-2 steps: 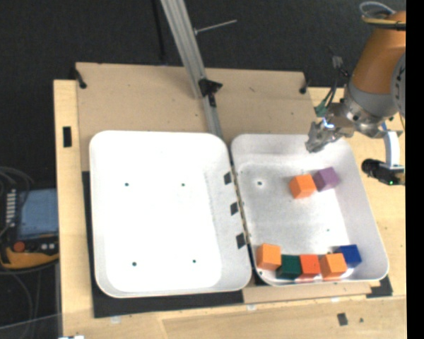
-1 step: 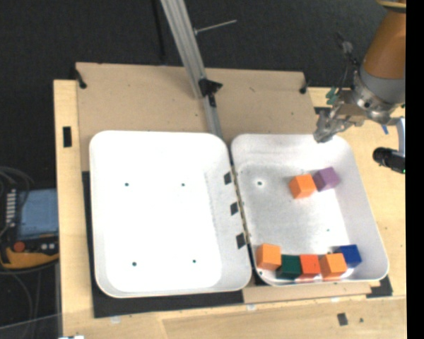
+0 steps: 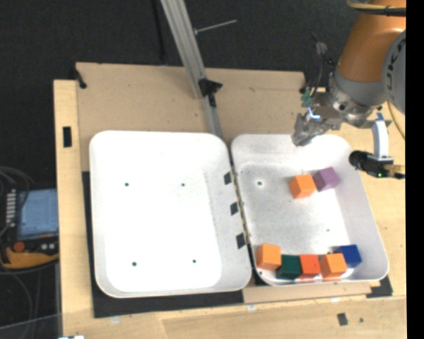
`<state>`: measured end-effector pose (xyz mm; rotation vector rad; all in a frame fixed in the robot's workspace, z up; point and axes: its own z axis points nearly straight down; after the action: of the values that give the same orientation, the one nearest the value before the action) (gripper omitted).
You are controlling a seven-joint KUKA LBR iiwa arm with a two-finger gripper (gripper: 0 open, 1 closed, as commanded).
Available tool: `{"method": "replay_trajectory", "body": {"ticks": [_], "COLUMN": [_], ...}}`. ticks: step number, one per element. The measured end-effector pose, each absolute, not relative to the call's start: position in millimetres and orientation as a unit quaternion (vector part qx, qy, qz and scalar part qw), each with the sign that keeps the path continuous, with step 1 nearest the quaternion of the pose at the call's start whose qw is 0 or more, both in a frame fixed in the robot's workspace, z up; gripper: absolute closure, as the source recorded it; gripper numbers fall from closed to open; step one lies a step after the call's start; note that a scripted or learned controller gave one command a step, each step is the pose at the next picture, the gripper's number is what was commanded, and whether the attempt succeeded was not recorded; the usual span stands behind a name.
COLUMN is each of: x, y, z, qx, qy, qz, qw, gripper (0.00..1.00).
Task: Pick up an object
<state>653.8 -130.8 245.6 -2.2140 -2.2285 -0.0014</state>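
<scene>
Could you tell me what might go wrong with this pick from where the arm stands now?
1. The orange cube and purple cube sit touching, so closing on one may nudge or catch the other.
2. The gripper hangs above the right bin's far rim; a straight descent could meet the rim.
3. The near-wall row, from orange block to blue cube, leaves little finger room.

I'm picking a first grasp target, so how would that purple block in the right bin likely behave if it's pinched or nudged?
The purple block looks like a small rigid cube, so it should probably keep its shape when pinched. Its flat faces suggest it would slide rather than roll. It sits against the orange block, so a nudge may well shift both.
</scene>
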Motion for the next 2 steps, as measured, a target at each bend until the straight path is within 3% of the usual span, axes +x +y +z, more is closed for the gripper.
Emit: {"method": "replay_trajectory", "body": {"ticks": [2], "x": [648.0], "y": [-23], "z": [239], "qx": [-0.704], "qy": [-0.71], "qz": [-0.0001], "qw": [0.001], "gripper": [1.0]}}
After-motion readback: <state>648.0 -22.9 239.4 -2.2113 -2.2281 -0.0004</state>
